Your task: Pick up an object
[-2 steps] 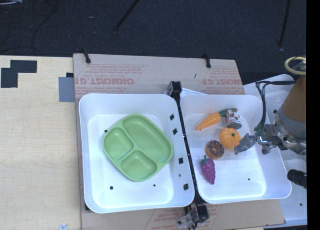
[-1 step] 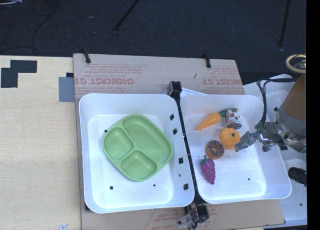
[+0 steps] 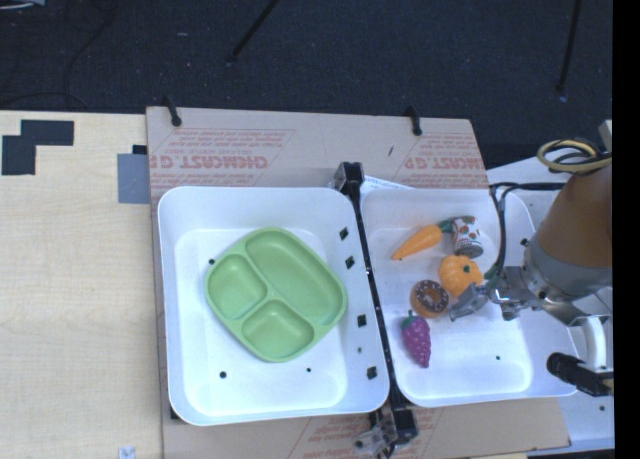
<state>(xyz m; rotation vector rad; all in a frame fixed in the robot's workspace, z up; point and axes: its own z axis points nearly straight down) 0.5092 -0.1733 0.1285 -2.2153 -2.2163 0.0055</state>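
Nearest my lens: the near rim of the right bin [image 3: 470,399], bare white floor just inside it. Pincer [image 3: 472,302] sits low at the bin's 3 o'clock side, tips pointing toward 9 o'clock. Whether its tips are spread or pressed together I cannot tell; too small and dark.

Outward from there:
- Orange pumpkin toy [image 3: 460,273] just beside the tips, at their 11 o'clock. Possibly touching; not visibly between them. My guess is this is the pick target.
- Doughnut toy [image 3: 430,298] at 9 o'clock, near the pumpkin toy.
- Purple grapes [image 3: 417,339] at 7 o'clock, lying free.
- Carrot [image 3: 417,241] and a small can [image 3: 467,237] at 12 o'clock, along the far side.

Toys cluster mid-bin, likely so the arm [image 3: 575,232] reaches each from the right.

Left bin [image 3: 190,367] carries a green divided plate [image 3: 275,292], tilted on its floor.

Cardboard sheet [image 3: 310,147] under both bins bears red print, upside down to me; not sharp enough to read with confidence. Can label unreadable.
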